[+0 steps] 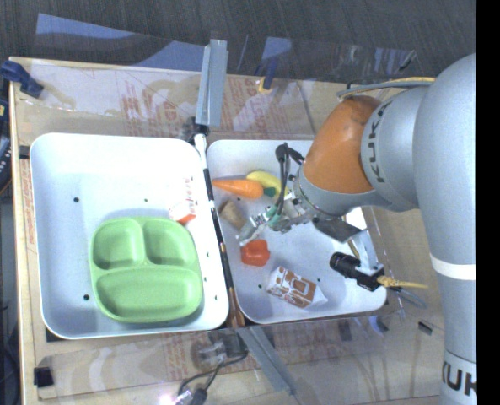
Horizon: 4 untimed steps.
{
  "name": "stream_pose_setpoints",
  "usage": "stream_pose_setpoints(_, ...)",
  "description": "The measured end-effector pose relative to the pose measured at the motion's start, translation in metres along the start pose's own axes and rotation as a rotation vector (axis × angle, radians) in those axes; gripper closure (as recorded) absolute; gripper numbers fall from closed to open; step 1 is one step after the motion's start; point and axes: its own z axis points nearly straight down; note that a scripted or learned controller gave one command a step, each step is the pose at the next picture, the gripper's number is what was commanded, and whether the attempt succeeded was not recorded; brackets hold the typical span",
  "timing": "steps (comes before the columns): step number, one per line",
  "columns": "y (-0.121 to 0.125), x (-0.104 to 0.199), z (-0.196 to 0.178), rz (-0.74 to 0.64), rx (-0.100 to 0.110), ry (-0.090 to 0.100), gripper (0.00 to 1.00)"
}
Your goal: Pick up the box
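Observation:
The box (292,288) is a small white and brown carton lying flat near the front edge of the right bin (334,304). My gripper (261,220) reaches in over the middle of that bin, up and to the left of the box and apart from it. Its tip hangs just above a red round item (255,252) and beside a brown lump (231,214). Nothing shows in the gripper's grasp.
An orange carrot (239,187) and a yellow banana (264,179) lie at the back of the right bin. The left bin (64,167) holds a green divided plate (146,268) and a small orange and white scrap (183,218) by the shared wall.

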Motion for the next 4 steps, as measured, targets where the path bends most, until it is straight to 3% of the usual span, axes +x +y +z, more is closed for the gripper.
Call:
stream_pose_setpoints(1,0.060,-0.040,0.013,0.164,-0.002,-0.001,0.00)
stream_pose_setpoints(2,0.073,-0.109,-0.021,0.110,-0.005,-0.002,0.00)
stream_pose_setpoints(4,0.074,-0.108,-0.021,0.109,-0.004,-0.002,0.00)
